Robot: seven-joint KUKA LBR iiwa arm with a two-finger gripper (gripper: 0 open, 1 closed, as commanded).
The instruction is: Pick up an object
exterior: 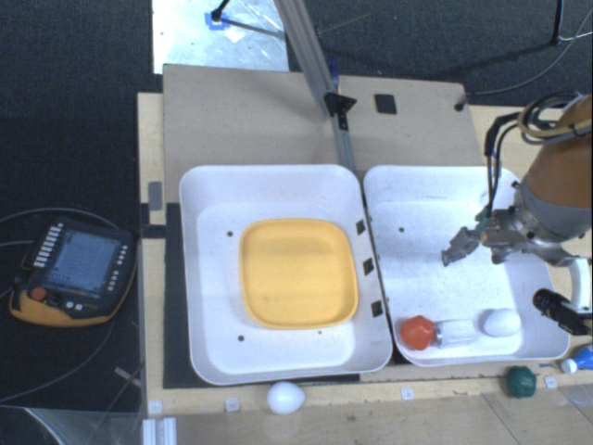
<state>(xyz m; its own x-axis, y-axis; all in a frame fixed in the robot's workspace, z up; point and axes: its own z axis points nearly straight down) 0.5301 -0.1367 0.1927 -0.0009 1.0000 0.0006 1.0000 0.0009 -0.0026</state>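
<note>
- Camera view: the arm (556, 179) reaches in from the right and hangs over the right bin (417, 202); its gripper (477, 246) stands with fingers spread, nothing between them.
- Below the gripper, along the bin's near wall, lie an orange ball (417, 333), a clear tube (454, 333) beside it, and a white egg shape (501, 324).
- Well left of the gripper, a smooth yellow square plate (298, 272) lies in the left bin (208, 248).
- A second white egg (285, 398) rests on the bench, outside the bins.

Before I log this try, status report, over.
Gripper over right bin, nothing between its fingers. Orange ball, clear tube, white egg along near wall. Path clear.
</note>
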